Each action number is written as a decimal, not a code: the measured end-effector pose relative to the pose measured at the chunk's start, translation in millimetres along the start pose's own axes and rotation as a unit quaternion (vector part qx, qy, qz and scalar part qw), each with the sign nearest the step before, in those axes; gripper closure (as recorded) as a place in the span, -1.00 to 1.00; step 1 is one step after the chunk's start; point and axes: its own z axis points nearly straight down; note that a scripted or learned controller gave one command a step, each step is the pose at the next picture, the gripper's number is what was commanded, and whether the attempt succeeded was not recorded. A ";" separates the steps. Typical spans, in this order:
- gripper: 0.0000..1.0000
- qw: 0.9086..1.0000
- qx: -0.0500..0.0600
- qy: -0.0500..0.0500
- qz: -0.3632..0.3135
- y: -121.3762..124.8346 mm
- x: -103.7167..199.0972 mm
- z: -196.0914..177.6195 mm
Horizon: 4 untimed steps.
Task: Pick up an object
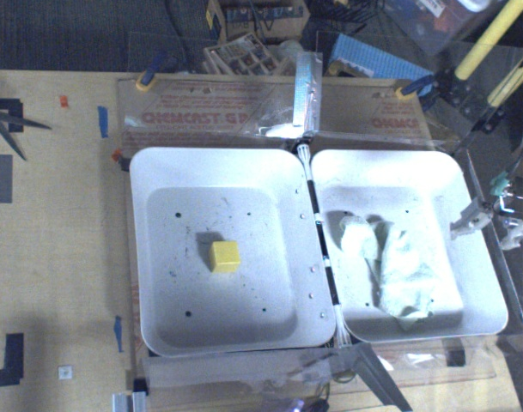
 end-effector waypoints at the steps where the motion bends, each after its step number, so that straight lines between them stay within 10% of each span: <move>1: -1.00 0.999 -0.002 -0.001 0.034 7.9 -37.4 -19.9; 3: -1.00 0.998 -0.002 -0.001 0.069 36.9 -6.3 -32.3; 4: -1.00 0.998 0.000 0.000 0.055 7.0 -36.1 -35.0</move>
